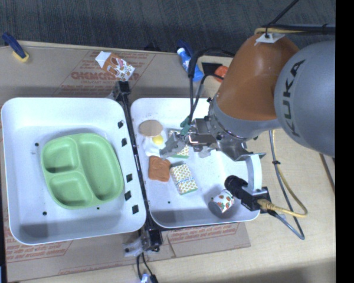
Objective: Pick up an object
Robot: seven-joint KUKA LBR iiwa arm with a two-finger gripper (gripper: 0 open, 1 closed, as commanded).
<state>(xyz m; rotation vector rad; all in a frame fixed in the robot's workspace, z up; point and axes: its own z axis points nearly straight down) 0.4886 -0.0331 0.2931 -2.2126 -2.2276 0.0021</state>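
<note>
KUKA-lettered arm (295,93) (orange band) over right bin (165,106).

"KUKA" lettering on the grey arm (304,93); cardboard print illegible.

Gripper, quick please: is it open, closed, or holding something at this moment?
Gripper: low in the right bin, above small items; open or closed cannot be told, and no object is seen held.

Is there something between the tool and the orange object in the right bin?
Nothing visible does. The tool sits just up and right of the orange object, with bare bin floor between; a patterned packet lies beside it.
</note>
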